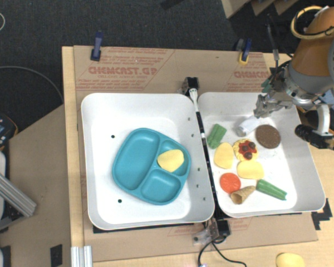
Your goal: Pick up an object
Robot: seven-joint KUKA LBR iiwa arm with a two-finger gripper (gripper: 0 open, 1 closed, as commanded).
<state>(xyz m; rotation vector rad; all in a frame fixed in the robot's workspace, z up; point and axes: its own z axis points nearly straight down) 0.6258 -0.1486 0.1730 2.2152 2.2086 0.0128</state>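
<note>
Cookie (268,136): brown, round, flat disc, lying in the right bin (306,174) just below and beside the hand (265,108). Judged light, stiff, likely smooth plastic; best taken across its rim, since it lay low against the floor.
Hand: hung over the bin's upper part, near the cookie; nothing seen between its fingers, and whether it stood wide or narrow could not be told.
Further from hand: pizza (246,148), two yellow pieces, tomato (229,181), cone (242,194), two green pods.
Left bin (100,115), well apart: teal tray (134,166) bearing a yellow piece (170,159).
</note>
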